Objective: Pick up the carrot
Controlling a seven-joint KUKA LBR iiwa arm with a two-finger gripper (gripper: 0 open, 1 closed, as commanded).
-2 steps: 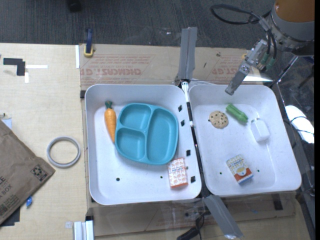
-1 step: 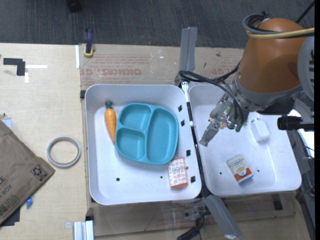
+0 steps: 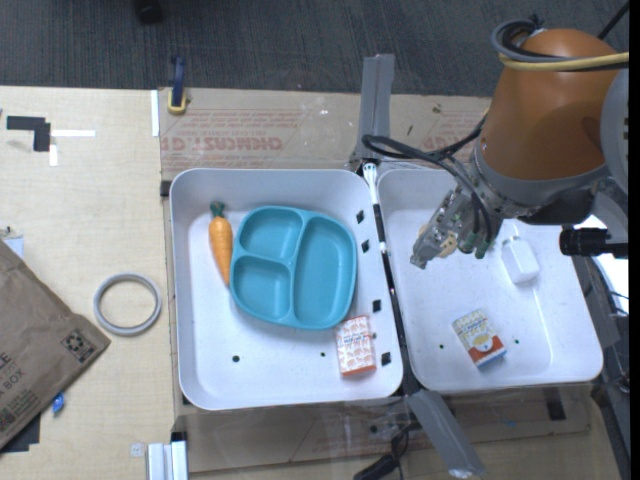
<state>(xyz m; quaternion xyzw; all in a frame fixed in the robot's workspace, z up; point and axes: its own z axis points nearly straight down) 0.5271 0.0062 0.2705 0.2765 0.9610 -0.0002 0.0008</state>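
The carrot [image 3: 220, 242], orange with a green top, lies lengthwise in the left bin [image 3: 195, 298], close to its left wall and just left of a blue divided plate [image 3: 295, 266]. My gripper [image 3: 430, 251] hangs over the left part of the right bin [image 3: 560, 358], far to the right of the carrot. Nothing shows between its fingers, and their spread is too blurred to read.
A small red-and-white carton [image 3: 356, 346] lies near the left bin's front right corner. The right bin holds a white block [image 3: 520, 262] and a small juice carton [image 3: 479, 337]. A tape ring [image 3: 127, 302] and brown cardboard [image 3: 35, 343] sit on the bench at left.
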